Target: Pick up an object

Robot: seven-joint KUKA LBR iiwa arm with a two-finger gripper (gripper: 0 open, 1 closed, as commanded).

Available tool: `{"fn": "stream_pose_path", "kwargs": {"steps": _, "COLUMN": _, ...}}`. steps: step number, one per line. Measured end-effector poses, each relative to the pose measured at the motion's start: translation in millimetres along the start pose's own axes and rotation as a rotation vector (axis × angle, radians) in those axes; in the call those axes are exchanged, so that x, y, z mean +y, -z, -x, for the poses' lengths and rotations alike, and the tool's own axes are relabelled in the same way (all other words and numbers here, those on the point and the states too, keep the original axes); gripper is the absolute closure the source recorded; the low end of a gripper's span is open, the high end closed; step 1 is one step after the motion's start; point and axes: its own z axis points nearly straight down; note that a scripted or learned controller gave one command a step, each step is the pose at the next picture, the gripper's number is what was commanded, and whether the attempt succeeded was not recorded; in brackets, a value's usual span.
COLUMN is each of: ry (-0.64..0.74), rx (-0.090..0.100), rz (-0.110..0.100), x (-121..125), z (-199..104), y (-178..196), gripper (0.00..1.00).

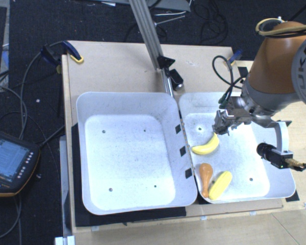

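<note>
Banana (206, 145) lies in the right bin (275, 188), near its left wall. Just above the banana's upper tip hangs the tool (222, 124); I cannot tell its state. Below the banana sit an orange piece (205, 176) and a yellow piece (220, 184), touching.

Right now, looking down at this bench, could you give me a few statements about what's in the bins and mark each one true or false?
1. The banana lies in the right bin. True.
2. The gripper is over the left bin. False: it hangs over the right bin, just above the banana's upper end.
3. An orange pear-shaped object lies beside a yellow oval object near the right bin's front edge. True.
4. All three objects lie in the left bin. False: they lie in the right bin.
5. The banana is stacked on the yellow oval object. False: they lie apart.
</note>
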Motion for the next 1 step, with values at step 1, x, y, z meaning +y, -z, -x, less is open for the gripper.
{"fn": "stream_pose_path", "kwargs": {"steps": 1, "ry": 0.001, "rx": 0.0, "rz": 0.0, "x": 8.9, "z": -52.9, "y": 3.4, "gripper": 1.0}}
